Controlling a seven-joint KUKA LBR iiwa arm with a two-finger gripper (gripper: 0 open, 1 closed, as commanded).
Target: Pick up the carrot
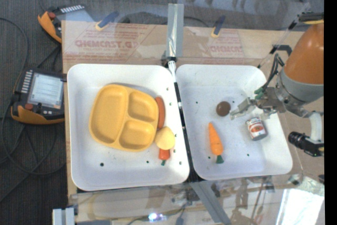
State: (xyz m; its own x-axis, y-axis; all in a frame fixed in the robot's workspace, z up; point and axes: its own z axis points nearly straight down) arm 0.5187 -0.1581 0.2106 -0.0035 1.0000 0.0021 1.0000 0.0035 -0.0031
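The carrot [215, 140], orange with a green stub at its near end, lies in the right bin [200, 163], left of the middle and pointing toward the front. My gripper [251, 105] hangs over the right part of that bin, up and to the right of the carrot and well apart from it. It sits just above a small can and nothing of the carrot is near it.
A brown ball [223, 108] lies behind the carrot. A small red-labelled can [256, 128] lies to its right. The left bin [79, 166] holds a yellow divided tray [124, 117], a red sausage [160, 112], a pale yellow fruit [165, 138] and a small red piece [165, 155].
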